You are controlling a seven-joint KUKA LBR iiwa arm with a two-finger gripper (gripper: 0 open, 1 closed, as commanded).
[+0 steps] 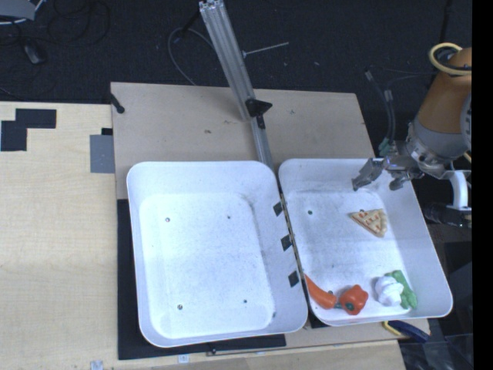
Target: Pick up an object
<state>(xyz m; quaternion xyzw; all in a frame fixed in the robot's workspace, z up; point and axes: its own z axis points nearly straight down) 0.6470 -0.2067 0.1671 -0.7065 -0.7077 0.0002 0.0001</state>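
Writing: no brand, label or lettering can be read on anything here.
Left bin: shallow white plastic bin (146,206) on the bench's left half, its right rim touching the other bin's left rim.
Right bin: shallow white plastic bin (323,183), holding all the objects.
Orange carrot-shaped toy (318,293): near front-left corner, long axis slanting toward the front edge.
Red pepper-shaped toy (354,299): just beside the carrot, at the front edge.
Tan waffle-patterned wedge (370,221): mid-right, its tip pointing left.
White and green vegetable toy (394,290): front-right corner.
Two-finger gripper (381,173): over the far-right corner, fingers spread apart, holding nothing.
Grey arm with orange band (445,106): reaches in from the right, slanting downward.
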